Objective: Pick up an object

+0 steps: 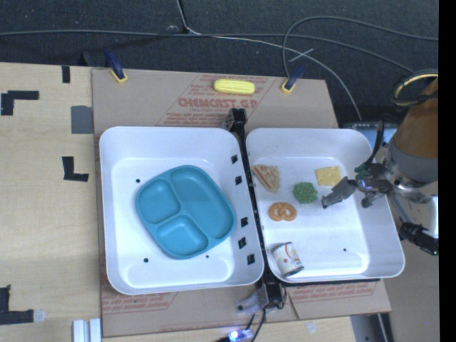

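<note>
The right bin [356, 258] holds several small items: a tan bread slice [267, 177], a green broccoli piece [305, 192], a yellow cheese wedge [328, 175], a brown pretzel [282, 211] and a small can [287, 258] lying near the front left corner. My gripper [349, 198] hangs over the right side of this bin, just right of the cheese and broccoli. Its fingers are spread open, one dark finger [333, 197] pointing left toward the broccoli, with nothing between them.
A blue divided plate [185, 211] lies in the left bin [117, 191]. A yellow toy [234, 86] rests on the cardboard behind the bins. Black clips run along the divider [246, 191] between the bins. Cables cross the dark floor at the back.
</note>
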`<state>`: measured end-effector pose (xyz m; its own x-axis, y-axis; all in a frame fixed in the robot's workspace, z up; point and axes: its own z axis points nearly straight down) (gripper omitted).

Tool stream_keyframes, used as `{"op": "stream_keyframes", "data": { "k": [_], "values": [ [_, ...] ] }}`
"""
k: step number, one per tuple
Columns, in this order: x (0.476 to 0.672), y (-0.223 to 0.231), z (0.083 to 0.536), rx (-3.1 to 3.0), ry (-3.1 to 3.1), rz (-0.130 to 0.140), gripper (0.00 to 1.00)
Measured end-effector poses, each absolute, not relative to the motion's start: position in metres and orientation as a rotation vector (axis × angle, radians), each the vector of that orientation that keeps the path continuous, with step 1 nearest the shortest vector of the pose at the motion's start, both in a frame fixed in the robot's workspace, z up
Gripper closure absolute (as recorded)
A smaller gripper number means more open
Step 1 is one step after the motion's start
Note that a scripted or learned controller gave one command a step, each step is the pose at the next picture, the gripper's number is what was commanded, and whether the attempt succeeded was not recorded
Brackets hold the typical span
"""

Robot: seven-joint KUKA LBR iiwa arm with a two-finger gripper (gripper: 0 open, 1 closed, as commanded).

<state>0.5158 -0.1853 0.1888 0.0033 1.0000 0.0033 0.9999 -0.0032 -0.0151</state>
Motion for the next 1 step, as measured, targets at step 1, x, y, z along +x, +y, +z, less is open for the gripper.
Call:
{"op": "stream_keyframes", "data": {
  "k": [1],
  "values": [
    [0.5192, -0.185, 0.196, -2.219, -2.221, 0.002, 0.0]
  ]
}}
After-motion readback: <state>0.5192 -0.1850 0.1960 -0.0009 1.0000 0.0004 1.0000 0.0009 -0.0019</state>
